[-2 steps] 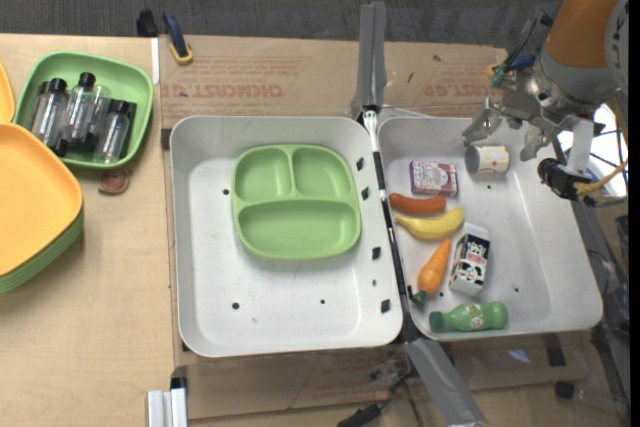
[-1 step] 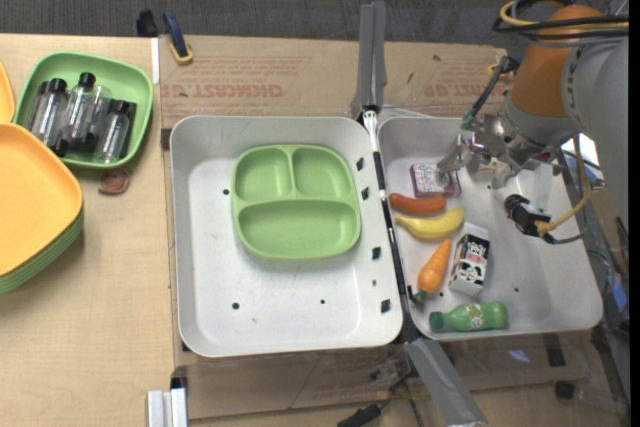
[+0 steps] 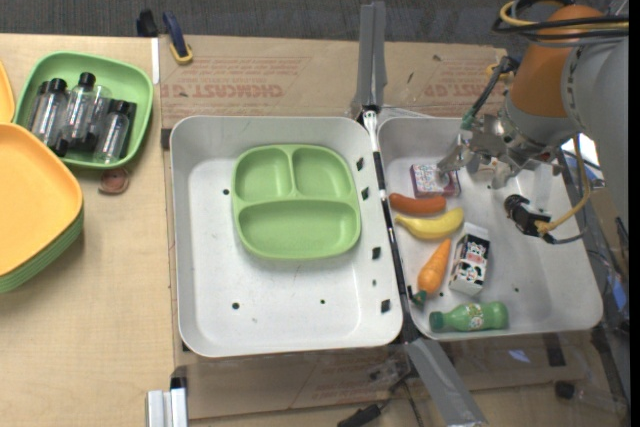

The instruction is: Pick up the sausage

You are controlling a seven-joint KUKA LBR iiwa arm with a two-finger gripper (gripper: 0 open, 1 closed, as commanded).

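Observation:
The sausage (image 3: 417, 204), a short reddish-orange link, lies on the floor of the right bin (image 3: 560, 300) near its left wall. It touches the banana (image 3: 431, 225) just in front of it. My gripper (image 3: 472, 156) hangs over the back of the right bin, up and to the right of the sausage. It is beside a small pink box (image 3: 432, 179). The sausage lies apart from the gripper. The grey arm with its orange band (image 3: 549, 75) comes in from the right.
The right bin also holds a carrot (image 3: 435, 265), a small milk carton (image 3: 469, 263) and a green bottle (image 3: 470, 317) near the front. A green divided plate (image 3: 296, 200) sits in the left bin (image 3: 200, 295). On the bench at left stand a green tray of bottles (image 3: 85, 110) and stacked orange plates (image 3: 35, 210).

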